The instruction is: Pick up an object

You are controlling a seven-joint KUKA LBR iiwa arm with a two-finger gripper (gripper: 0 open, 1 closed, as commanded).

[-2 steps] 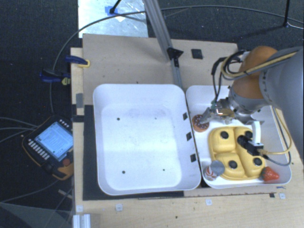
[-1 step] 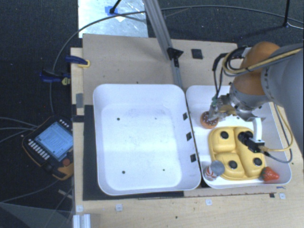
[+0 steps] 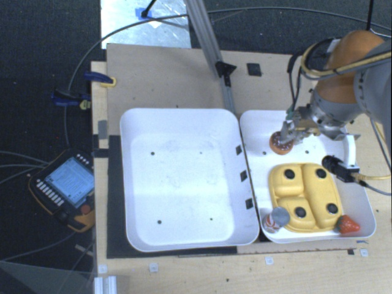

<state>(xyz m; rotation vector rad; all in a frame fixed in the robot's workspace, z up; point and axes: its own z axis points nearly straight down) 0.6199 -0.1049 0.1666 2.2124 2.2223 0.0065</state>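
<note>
4 objects (image 3: 305, 196), 2 bins (image 3: 184, 182), 1 hand (image 3: 288, 133)

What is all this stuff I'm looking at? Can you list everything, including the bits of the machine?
White bins: 2, white, side by side on the bench; left bin, right bin.
Yellow tray: 1, yellow with four dark spots, in the right bin.
Small round brown object: 1, brownish, in the right bin, under the gripper.
Small grey-topped object: 1, grey and white with some red, right bin's near left corner.
Red object: 1, red, right bin's near right corner.
Handheld controller: 1, orange and black with a blue screen, left of the bench.
Clamps: 2, blue and yellow, bench's far left edge.
Arm: 1, grey and orange, reaching in from the right.
Gripper: 1, metal, over the brown object.
</note>
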